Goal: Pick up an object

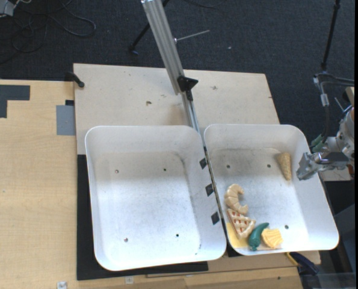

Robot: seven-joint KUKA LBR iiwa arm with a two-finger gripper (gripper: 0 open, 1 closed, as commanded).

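Nearest, in the right bin's [311,236] front corner, lie a yellow piece [272,238], a green piece [257,235] and a waffle [241,224], close together; a croissant [235,198] sits just behind. Farther back, a cone [284,165] lies near the right wall. The claw [305,166] hangs beside the cone, nothing visibly held; its opening cannot be told. Judgement: approach step; next, descend squarely over the cone.
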